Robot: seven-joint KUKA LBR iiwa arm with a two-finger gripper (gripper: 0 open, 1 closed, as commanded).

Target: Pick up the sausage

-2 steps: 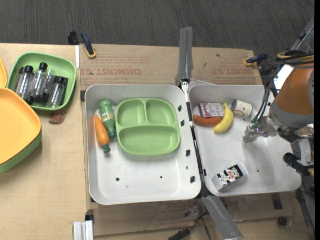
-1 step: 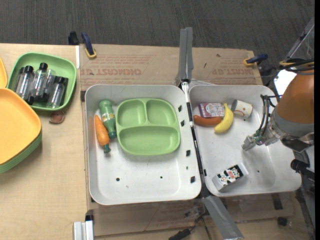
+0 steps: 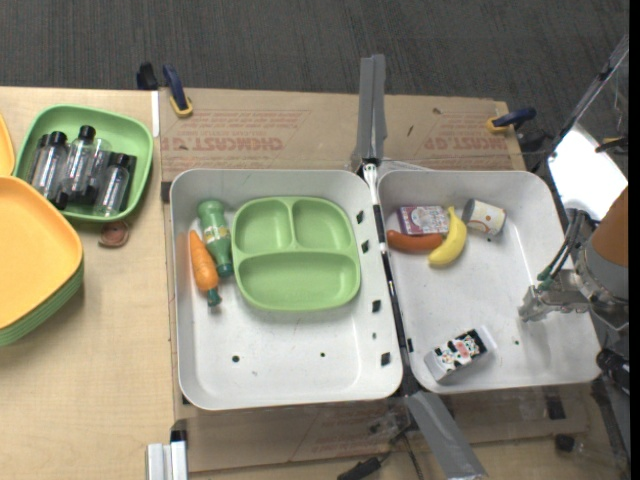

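Note:
The sausage [image 3: 412,240], short and red-orange, lies in the right bin [image 3: 500,288] near its back left. It sits just in front of a purple carton [image 3: 422,218] and touches the lower end of a yellow banana [image 3: 451,239]. My gripper [image 3: 540,306] hangs low over the right side of the same bin, well to the right of the sausage and nearer the front. Its metal tip points left, and I see nothing held in it.
A small white box [image 3: 485,216] lies right of the banana, and a black-and-white carton [image 3: 458,353] sits at the right bin's front. The left bin [image 3: 280,358] holds a green divided plate [image 3: 296,251], a green bottle [image 3: 214,230] and a carrot [image 3: 203,264].

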